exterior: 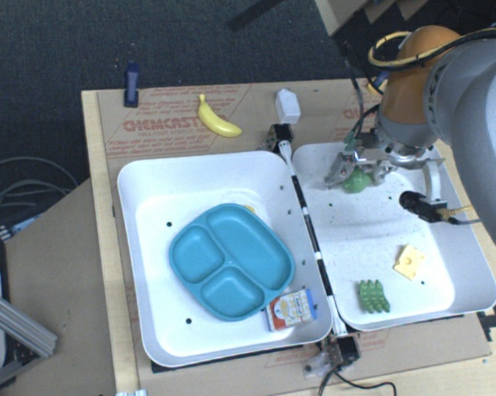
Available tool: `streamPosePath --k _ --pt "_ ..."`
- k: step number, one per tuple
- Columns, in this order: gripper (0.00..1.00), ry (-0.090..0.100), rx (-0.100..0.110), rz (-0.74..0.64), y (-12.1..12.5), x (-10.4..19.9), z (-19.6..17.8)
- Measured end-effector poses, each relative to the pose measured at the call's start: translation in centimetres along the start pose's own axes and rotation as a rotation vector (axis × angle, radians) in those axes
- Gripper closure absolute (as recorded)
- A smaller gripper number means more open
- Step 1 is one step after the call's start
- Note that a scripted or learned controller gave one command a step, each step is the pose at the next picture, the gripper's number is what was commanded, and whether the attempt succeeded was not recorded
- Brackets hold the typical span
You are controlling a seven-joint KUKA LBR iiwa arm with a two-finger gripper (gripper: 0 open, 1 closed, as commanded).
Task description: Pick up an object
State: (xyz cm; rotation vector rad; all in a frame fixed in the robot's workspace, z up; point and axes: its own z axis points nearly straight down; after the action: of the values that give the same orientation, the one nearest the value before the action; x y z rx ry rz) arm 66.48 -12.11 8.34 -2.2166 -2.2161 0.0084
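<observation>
My gripper (358,170) hangs over the far left part of the right bin (466,292), reaching in from the right. A small round green object (357,182) sits right at its tip, partly covered by it, and I cannot tell whether it is held. Nearer the front of the same bin lie a yellow cheese-like wedge (409,263) and a green ridged piece (373,296). The left bin (141,243) holds a blue divided plate (229,260) and a small red and white carton (290,309) at its front right corner.
A yellow banana (217,119), a blue object (131,82) and a white object (288,105) lie on the bench behind the bins. The divider between the bins (308,231) runs just left of the gripper. The arm's grey body fills the right side.
</observation>
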Motion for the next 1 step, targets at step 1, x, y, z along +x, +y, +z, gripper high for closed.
streamPosePath --k 1 --pt "1.00 -0.001 0.003 0.000 -0.06 -0.04 -0.97"
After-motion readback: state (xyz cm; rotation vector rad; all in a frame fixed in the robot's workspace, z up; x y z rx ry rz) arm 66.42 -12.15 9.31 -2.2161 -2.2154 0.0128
